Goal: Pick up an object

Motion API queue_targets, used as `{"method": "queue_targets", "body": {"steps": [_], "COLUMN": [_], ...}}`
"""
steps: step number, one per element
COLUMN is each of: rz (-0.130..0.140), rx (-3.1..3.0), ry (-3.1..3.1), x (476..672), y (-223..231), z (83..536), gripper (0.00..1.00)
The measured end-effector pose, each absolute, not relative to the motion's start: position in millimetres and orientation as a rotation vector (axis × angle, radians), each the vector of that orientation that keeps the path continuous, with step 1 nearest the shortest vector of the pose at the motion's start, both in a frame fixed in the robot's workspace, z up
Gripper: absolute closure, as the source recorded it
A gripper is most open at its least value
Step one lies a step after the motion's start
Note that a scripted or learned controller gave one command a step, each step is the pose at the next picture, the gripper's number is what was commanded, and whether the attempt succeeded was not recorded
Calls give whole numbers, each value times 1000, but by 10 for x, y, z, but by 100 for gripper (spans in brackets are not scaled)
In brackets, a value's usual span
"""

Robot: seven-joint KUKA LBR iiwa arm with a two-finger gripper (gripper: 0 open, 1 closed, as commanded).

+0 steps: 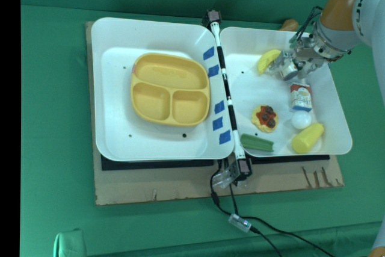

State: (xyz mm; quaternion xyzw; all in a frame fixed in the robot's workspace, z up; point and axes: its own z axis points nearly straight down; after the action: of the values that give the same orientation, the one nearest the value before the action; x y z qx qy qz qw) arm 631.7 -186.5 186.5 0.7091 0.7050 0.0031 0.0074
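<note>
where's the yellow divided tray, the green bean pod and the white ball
yellow divided tray (170, 89): camera view, on the ridge between its compartments
green bean pod (257, 142): camera view, on the middle of the pod
white ball (301, 120): camera view, on its top face

- My two white bins look like smooth, glossy plastic.
- The yellow divided tray is matt plastic.
- Under the bins lies rough brown cardboard.
- My desk wears matt green cloth.
- My pincer gleams like metal.
</note>
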Motion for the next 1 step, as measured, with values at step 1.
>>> {"method": "queue_targets", "body": {"steps": [1], "rz": [20], "rx": [2213], "ry": [2189], "x": [6346], "y": [-1892], "z": [2039], "gripper": [100]}}
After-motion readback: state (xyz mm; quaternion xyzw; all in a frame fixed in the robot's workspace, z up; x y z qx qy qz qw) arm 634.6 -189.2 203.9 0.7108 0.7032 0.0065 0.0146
